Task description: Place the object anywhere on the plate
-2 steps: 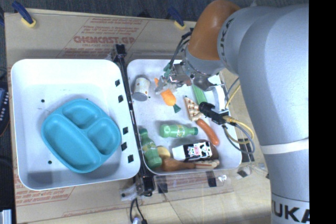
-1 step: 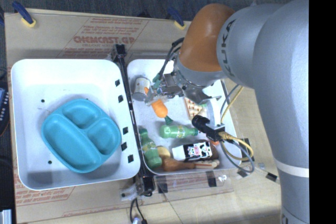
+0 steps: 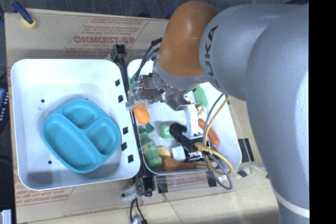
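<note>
Pincer point(image 3: 140, 96) hangs low over the left edge of the right bin point(image 3: 237, 156), mostly hidden beneath the arm's wrist; whether it is open or closed, I cannot tell, nor whether it has hold of anything.

At the lower edge of that bin lies a brown piece point(image 3: 181, 166), and just above it in the frame a cluster of green pieces point(image 3: 150, 153).

Higher up, directly under the pincer, sits an orange piece point(image 3: 140, 113). That looks like the thing to be moved, though this is a guess from its position. It is short and stubby; its long axis seems to run from the upper left to the lower right of the frame, with the narrower end toward the pincer, but the shape is too small to be sure.

To the left, in the left bin point(image 3: 21, 68), the blue plate point(image 3: 79, 136) lies flat with its three compartments bare.

The step in hand appears to be the pick. The next move calls for a sure grip on the orange piece, a lift clear of the wall between the bins, then a carry leftward to above the plate.

Farthest back, a cardboard sheet point(image 3: 79, 34) covers the table.
</note>
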